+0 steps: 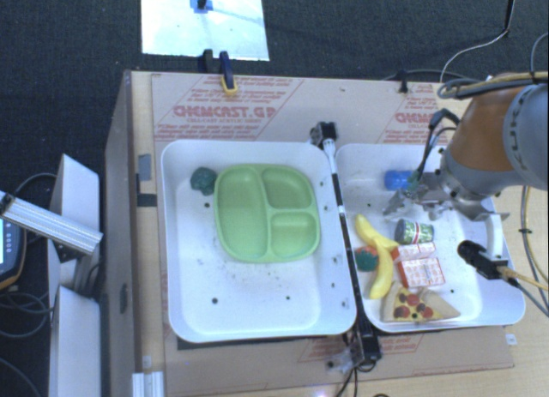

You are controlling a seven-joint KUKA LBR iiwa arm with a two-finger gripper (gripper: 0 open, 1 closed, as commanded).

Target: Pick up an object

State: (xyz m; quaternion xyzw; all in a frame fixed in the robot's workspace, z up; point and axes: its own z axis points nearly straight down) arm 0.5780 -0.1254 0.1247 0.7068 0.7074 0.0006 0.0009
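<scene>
The right bin [506,301] holds several toy foods. A blue object [396,179] lies at its back left. A yellow banana [376,249] runs down the left side, with a small red and green piece [366,258] beside it. A green can [414,232] lies near the middle, a red and white box [420,270] sits just below it, and a pizza slice [419,304] rests at the front. My gripper [418,201] hovers low in the back half of this bin, just above the can and right of the blue object. Nothing shows in its grasp.
The left bin [189,301] carries a light green divided plate [266,213] and a dark green lump [203,180] at the plate's back left corner. A black divider rail [341,224] runs between the bins. A cardboard sheet [257,104] lies behind them.
</scene>
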